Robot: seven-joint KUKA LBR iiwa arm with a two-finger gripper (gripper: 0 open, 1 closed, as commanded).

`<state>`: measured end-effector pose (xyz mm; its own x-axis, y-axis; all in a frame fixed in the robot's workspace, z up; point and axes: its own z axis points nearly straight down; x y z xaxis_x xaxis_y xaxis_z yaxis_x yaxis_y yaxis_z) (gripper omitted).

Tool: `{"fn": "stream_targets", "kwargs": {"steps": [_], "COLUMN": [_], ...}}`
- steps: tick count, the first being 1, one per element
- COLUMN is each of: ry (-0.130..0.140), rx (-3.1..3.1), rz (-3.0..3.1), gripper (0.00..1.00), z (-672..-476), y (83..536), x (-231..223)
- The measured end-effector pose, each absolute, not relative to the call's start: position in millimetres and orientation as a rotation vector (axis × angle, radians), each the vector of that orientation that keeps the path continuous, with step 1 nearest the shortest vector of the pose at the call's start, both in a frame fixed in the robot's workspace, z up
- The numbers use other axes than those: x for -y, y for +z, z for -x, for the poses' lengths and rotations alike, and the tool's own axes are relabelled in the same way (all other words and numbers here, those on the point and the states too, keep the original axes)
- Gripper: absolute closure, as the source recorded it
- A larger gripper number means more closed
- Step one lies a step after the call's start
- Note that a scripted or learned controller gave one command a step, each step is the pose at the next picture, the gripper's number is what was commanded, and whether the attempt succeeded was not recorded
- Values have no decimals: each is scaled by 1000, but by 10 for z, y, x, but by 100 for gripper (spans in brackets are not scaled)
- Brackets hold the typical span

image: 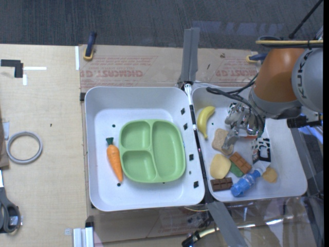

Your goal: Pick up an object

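Observation:
The right bin (pixel 288 138) holds a yellow banana (pixel 205 118), a tan bread slice (pixel 220 138), a pale yellow wedge (pixel 220 165), a brown waffle piece (pixel 240 163), a dark chocolate bar (pixel 222 184), a blue bottle (pixel 245 183), a white tube with black print (pixel 261 151) and a small tan lump (pixel 270 175). My gripper (pixel 230 142) hangs low over the middle of this bin, right at the bread slice's right edge. The arm's orange band (pixel 275 78) is above it. Nothing is visibly lifted.
The left bin (pixel 97 153) holds a green divided plate (pixel 152 151) and an orange carrot (pixel 115 161) beside it. On the bench at the left lie a grey tape ring (pixel 23 147) and scissors (pixel 7 216). A divider (pixel 193 122) separates the bins.

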<state>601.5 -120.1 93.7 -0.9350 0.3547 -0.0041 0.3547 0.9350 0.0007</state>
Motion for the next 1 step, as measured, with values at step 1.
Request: {"fn": "stream_targets", "kwargs": {"steps": [1], "ry": [0], "rx": [-2963], "rz": [-1025], "gripper": [0], "z": [-6507], "y": [938], "x": [1225]}}
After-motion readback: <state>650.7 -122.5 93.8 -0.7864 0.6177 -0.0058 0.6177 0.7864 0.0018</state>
